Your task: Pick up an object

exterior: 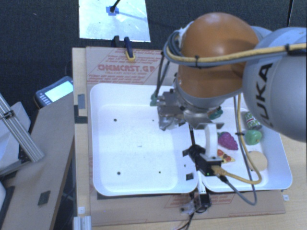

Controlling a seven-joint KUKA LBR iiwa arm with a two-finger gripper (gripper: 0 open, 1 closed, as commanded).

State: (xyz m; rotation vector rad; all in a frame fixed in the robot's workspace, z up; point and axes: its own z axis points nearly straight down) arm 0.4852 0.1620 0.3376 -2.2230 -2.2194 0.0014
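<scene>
My gripper hangs low over the right side of the left bin, close to the wall it shares with the right bin. The big orange and grey wrist hides much of it from above. Nothing shows between or under it. In the right bin lie a purple bunch of grapes, a small pizza-slice toy, a green round thing, a green printed packet, a beige round thing and a teal thing partly under the wrist. All of them lie to the right of the gripper.
The arm covers the back part of the right bin. A brown cardboard sheet lies under both bins. A wooden side table with a small screen device stands at the left. A shiny plate lies behind the bench.
</scene>
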